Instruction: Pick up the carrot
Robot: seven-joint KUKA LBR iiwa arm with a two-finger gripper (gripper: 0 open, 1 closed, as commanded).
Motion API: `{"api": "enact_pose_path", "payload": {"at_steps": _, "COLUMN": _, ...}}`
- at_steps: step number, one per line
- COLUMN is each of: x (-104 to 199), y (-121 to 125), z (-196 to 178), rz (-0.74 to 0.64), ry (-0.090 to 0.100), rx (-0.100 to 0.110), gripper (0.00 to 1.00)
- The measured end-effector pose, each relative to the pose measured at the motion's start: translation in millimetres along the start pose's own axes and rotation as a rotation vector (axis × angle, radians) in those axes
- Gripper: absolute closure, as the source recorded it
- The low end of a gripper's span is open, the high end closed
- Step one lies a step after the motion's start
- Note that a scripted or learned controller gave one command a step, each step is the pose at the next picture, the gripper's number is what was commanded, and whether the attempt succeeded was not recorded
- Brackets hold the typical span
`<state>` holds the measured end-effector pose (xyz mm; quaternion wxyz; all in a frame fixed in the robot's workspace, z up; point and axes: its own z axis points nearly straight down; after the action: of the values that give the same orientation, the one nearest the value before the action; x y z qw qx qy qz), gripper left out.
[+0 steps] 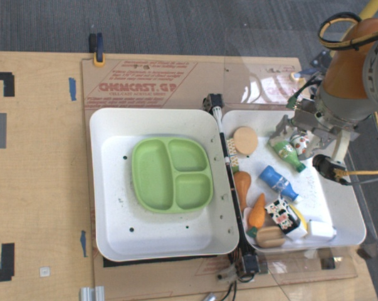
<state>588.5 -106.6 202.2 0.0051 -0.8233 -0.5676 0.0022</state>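
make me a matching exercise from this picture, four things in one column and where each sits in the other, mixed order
Things:
1. green three-compartment plastic plate
2. orange tapered carrot
3. round tan cookie-like disc
4. blue plastic bottle

Places:
A. far end of the right bin, near the divider
B. middle of the right bin
C. centre of the left bin
D. near end of the right bin, beside the black-and-white cow-patterned toy

Pairs: 1-C, 2-D, 3-A, 4-B

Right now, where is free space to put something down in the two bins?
The left bin has bare floor all around the green plate. The right bin is crowded; one bare patch lies right of the blue bottle.
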Motion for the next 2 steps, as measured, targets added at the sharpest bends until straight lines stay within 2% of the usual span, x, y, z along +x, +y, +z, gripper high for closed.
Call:
{"api": "enact_pose_path", "payload": {"at_steps": 1, "x": 68, "y": -96, "z": 6, "rz": -0.007, "ry": -0.001, "rx": 0.001, "gripper": 0.00}}
{"api": "enact_pose_path", "payload": {"at_steps": 2, "x": 50, "y": -136, "z": 22, "rz": -0.313, "ry": -0.004, "rx": 0.002, "gripper": 0.00}}
